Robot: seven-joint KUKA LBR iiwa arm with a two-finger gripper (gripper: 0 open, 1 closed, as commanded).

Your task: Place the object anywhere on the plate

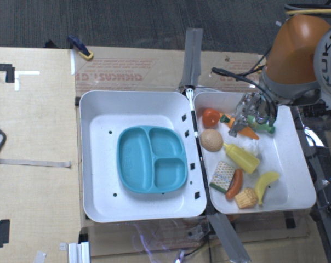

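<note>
Pick step in hand: the hand [247,119], finger state indeterminable, is positioned over the carrot [246,131]; transfer to the plate [152,159] is required next.

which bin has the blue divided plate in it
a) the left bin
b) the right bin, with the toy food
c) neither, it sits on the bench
a: the blue plate lies alone in the left bin, while the toy food such as the banana and tomato fills the right bin.
</note>
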